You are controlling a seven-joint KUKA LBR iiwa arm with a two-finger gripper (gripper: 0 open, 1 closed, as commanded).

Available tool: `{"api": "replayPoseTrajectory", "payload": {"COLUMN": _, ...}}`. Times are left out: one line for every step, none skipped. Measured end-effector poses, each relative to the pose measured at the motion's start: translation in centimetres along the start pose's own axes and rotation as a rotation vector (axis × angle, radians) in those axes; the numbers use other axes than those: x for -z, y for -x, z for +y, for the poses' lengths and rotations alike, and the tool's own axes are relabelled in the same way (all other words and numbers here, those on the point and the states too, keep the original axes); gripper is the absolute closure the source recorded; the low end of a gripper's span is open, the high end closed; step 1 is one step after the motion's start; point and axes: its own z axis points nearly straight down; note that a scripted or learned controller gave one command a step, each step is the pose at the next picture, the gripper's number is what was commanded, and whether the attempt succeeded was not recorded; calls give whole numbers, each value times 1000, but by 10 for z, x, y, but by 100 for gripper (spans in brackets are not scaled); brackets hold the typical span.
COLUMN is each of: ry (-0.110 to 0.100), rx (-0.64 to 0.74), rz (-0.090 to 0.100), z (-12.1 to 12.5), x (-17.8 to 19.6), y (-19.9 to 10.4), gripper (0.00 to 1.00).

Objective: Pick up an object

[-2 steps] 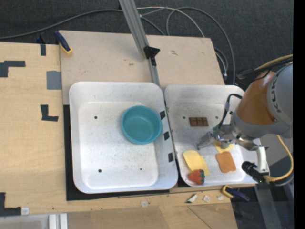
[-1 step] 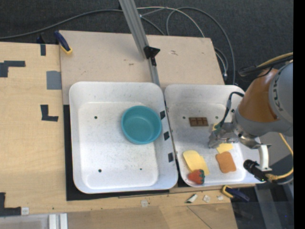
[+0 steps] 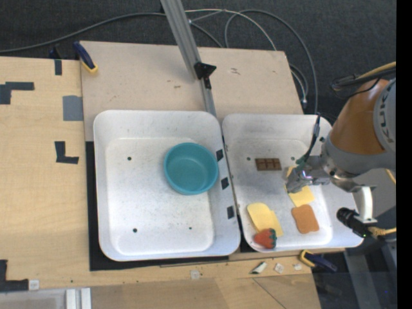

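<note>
Camera view: tool (image 3: 297, 180), grip unclear, low near right bin's (image 3: 277, 124) right edge, beside yellow piece (image 3: 301, 197).

Teal bowl (image 3: 190, 167) – brown bar (image 3: 268, 165) – orange slab (image 3: 305, 219), white bins (image 3: 116, 237)

Hand (image 3: 297, 180) low over yellow piece (image 3: 301, 196) (possibly touching) in right bin (image 3: 322, 239).

Yellow clamp (image 3: 85, 57), metal pole (image 3: 180, 26), cables (image 3: 270, 24)
</note>
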Motion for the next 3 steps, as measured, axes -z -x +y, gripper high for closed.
{"api": "replayPoseTrajectory", "payload": {"ry": 3, "rx": 1, "rz": -1, "z": 7, "x": 59, "y": -7, "gripper": 100}}
{"api": "replayPoseTrajectory", "payload": {"ry": 0, "rx": 0, "rz": 0, "z": 8, "x": 88, "y": -7, "gripper": 100}}
{"api": "replayPoseTrajectory", "payload": {"ry": -4, "rx": 0, "rz": 1, "z": -2, "x": 85, "y": -64, "gripper": 100}}
